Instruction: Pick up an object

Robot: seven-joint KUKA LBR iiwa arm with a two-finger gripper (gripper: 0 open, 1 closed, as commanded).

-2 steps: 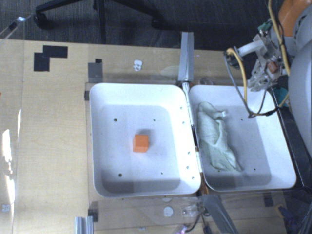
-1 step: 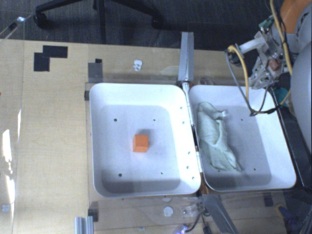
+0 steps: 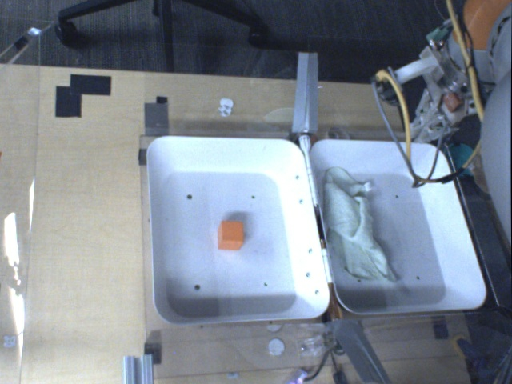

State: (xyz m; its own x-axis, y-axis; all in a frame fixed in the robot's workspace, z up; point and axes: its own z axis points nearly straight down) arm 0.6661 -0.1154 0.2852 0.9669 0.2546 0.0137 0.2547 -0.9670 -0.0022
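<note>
You have two candidates for the pick. The orange block (image 3: 231, 235) sits in the left-hand bin (image 3: 172, 294) as you look at the view, a little below the middle of its floor, well apart from every wall and with nothing touching it. The crumpled pale cloth (image 3: 356, 229) lies in the right-hand bin (image 3: 448, 290), stretched along that bin's left side from near the far wall down toward the near one, its edge just beside the rim where the two bins meet.

Your gripper (image 3: 438, 102) is up at the top right of the view, above the far right corner of the right-hand bin and well apart from both the cloth and the block. From this angle its end is tangled among brackets and hoses, so you cannot tell whether it is spread or closed; nothing can be made out in its grasp. A yellow cable (image 3: 406, 134) loops down from it over the far edge of the right-hand bin, and the arm's orange band (image 3: 482, 6) shows at the top right corner.

On the wooden bench (image 3: 80, 230) you can see black tape marks (image 3: 80, 93) at the far left, and a grey metal bar (image 3: 305, 94) stands at the far end of the seam between the bins
</note>
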